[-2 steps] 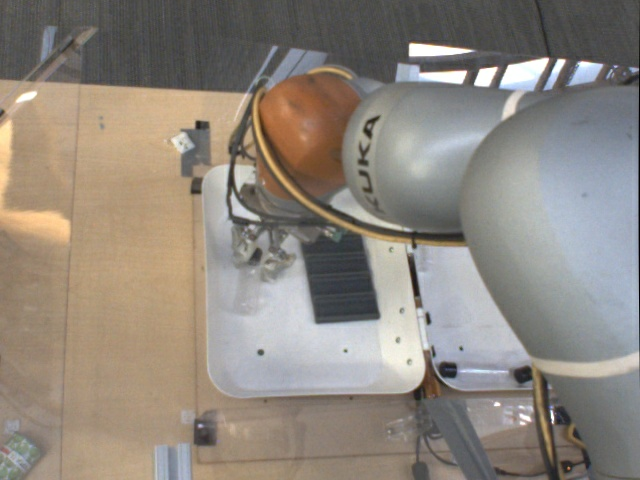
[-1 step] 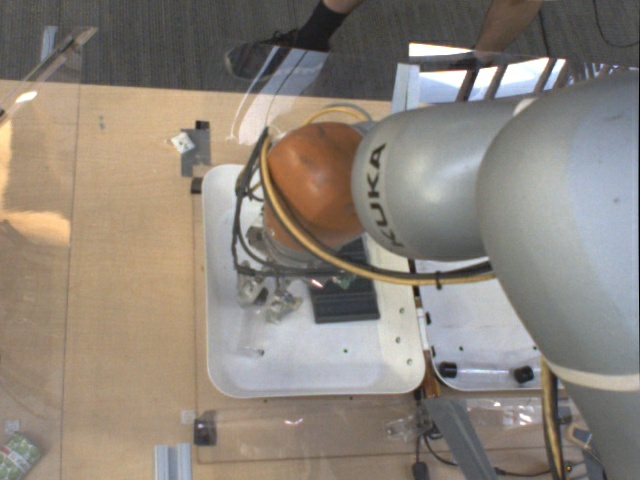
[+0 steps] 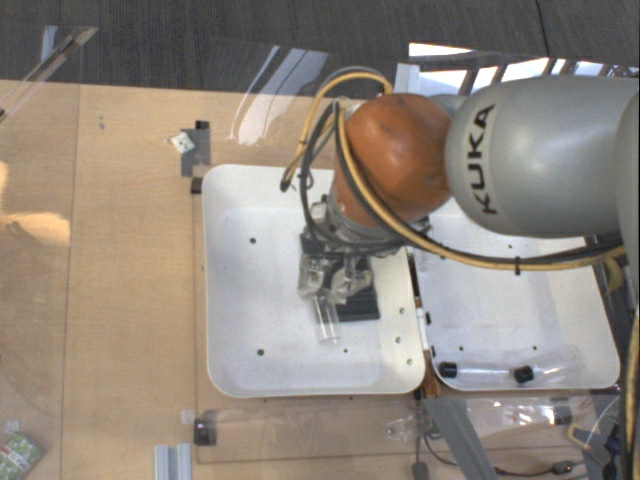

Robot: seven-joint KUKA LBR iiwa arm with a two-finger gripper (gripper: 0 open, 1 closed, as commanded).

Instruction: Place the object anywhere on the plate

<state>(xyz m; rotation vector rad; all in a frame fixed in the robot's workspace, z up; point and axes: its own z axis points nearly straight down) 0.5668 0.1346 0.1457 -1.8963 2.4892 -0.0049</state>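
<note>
My gripper [image 3: 328, 303] hangs low over the middle right of the left white bin [image 3: 240, 298], under the orange wrist band [image 3: 395, 153]. A small flat black object [image 3: 360, 306] lies on the bin floor right beside the gripper's tip, on its right side. The gripper body partly covers the object's upper edge. I cannot tell whether the gripper touches the black object or holds it.
The right white bin [image 3: 520, 318] lies next to the left one, and the grey arm [image 3: 540, 158] crosses above its far half. Two small black knobs [image 3: 522, 374] sit at its near edge. Bare wooden bench [image 3: 100, 268] spreads to the left.
</note>
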